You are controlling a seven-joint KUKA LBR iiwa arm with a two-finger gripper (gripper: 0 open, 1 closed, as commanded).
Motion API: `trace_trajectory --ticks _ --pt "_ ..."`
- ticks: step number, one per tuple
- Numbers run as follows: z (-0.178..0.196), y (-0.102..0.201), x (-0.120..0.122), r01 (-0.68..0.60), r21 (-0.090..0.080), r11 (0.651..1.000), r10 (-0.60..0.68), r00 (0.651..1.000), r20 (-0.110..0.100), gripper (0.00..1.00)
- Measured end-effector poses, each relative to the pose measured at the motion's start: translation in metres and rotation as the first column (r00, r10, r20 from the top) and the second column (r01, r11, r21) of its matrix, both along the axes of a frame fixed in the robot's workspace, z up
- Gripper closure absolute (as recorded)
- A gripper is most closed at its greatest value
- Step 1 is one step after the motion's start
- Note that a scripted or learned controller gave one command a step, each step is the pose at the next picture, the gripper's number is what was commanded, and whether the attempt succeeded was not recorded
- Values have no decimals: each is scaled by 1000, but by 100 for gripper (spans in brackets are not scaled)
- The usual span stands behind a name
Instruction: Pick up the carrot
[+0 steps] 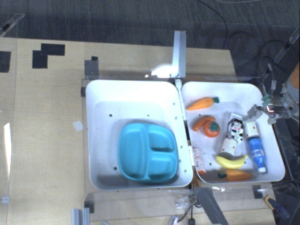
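The carrot [201, 103], orange with a green top, lies in the far left part of the right bin [269, 172], pointing left. My gripper [265, 108] hangs over the right bin's far right rim, well to the right of the carrot and apart from it. Nothing is visibly held. The arm's orange band [295, 77] shows at the right edge.
The right bin also holds a red tomato-like item [209, 126], a small can [231, 138], a blue bottle [256, 147], a banana [230, 161] and another orange stick-shaped item [237, 175]. A blue divided plate [148, 151] lies in the left bin [101, 125].
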State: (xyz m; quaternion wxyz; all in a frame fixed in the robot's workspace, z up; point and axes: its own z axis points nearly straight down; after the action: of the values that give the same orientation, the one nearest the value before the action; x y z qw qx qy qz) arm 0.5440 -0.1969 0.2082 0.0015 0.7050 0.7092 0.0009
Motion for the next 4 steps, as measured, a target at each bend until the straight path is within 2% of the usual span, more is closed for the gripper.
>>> trace_trajectory --ticks 1,2,3,4 --pt "-120 78 89 -81 -1 997 81 997 7 0" --pt "-120 97 124 -397 -5 918 397 918 -10 0" --pt "-108 91 125 -397 -17 918 397 918 -8 100" --pt "-21 120 61 -230 -1 973 230 973 3 100"
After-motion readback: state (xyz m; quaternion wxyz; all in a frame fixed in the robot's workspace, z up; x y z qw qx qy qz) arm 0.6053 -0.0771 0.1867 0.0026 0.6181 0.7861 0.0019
